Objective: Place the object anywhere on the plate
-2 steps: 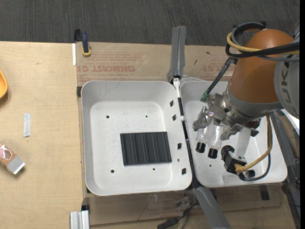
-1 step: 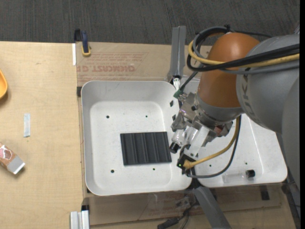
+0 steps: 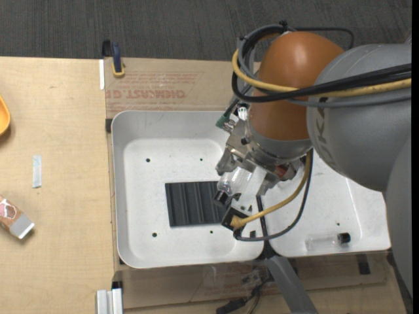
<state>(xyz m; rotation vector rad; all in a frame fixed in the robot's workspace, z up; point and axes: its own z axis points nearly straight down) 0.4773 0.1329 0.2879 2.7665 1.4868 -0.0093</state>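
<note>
A black ribbed plate [image 3: 190, 203] lies flat in the left bin [image 3: 134, 175], toward its near side. My gripper [image 3: 229, 205] hangs over the plate's right edge, under the orange wrist band; the wrist body and cables hide what is beneath it. A small clear tube-like object with a dark end [image 3: 329, 241] lies on the floor of the right bin [image 3: 366, 221], near its front, well to the right of the gripper.
The arm's big grey and orange body covers most of the right bin's back. On the wooden bench to the left lie a small grey strip [image 3: 36, 171], a wrapped item [image 3: 14, 218] and an orange thing [image 3: 2, 116]. Cardboard [image 3: 157, 87] lies behind the left bin.
</note>
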